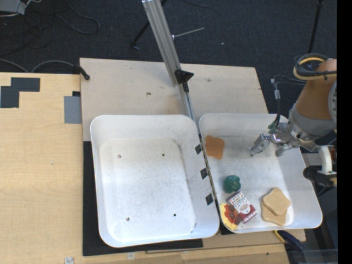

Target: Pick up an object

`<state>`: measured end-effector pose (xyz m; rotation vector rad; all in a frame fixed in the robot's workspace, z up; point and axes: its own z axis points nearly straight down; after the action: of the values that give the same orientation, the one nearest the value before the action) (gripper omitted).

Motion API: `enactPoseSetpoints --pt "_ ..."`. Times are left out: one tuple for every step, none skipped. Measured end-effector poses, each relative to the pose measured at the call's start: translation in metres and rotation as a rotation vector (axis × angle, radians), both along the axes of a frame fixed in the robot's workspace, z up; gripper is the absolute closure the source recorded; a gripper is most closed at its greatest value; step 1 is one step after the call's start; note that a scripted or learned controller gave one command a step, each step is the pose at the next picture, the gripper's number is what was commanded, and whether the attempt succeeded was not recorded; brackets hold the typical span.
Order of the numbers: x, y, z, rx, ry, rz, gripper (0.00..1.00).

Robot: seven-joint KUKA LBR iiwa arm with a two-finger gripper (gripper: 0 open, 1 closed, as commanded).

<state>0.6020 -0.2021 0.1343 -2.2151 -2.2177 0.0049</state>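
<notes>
The gripper (269,144) hangs over the right bin (308,216), fingers apart, holding nothing. The approach is in hand; next it must descend onto one object, perhaps the orange block (214,147).

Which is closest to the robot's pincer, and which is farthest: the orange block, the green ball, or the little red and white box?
From the pincer:
1. Orange block, to its left by the bin divider.
2. Green ball, lower in the bin; close to the block's distance, only slightly farther.
3. Red and white box, near the bin's front edge.
</notes>
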Motion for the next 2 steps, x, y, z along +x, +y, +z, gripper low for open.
enactPoseSetpoints --pt "0.0 0.001 -0.044 -0.003 -0.005 -0.001 0.0" --pt "0.0 0.0 -0.033 -0.003 -0.005 -0.002 1.0"
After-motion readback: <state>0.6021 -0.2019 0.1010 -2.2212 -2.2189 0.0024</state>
